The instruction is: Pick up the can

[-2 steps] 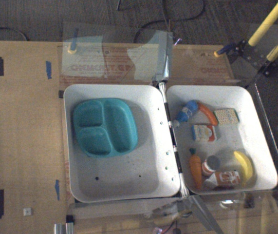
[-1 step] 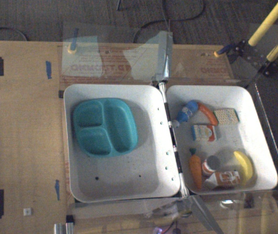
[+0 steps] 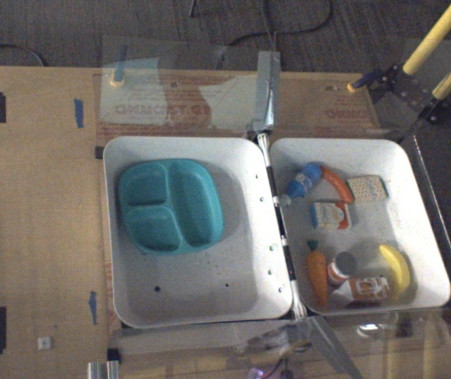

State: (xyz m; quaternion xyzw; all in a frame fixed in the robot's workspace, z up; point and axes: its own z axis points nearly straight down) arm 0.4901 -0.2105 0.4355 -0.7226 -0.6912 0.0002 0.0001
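The can (image 3: pixel 341 268) stands at the lower middle of the right bin (image 3: pixel 422 212), between a carrot (image 3: pixel 317 277) on its left and a banana (image 3: pixel 397 268) on its right, with a carton (image 3: pixel 365 288) just below it. A teal plate (image 3: pixel 171 205) lies in the left bin (image 3: pixel 209 290). The end effector's state cannot be told.

The two shallow white plastic bins (image 3: pixel 186 310) look smooth with a faint sheen, the teal divided plastic plate (image 3: pixel 170 204) is glossy, the small can with a dull grey metal top (image 3: pixel 342 265) is matt, and the brown tabletop (image 3: pixel 35 235) resembles matt cardboard.
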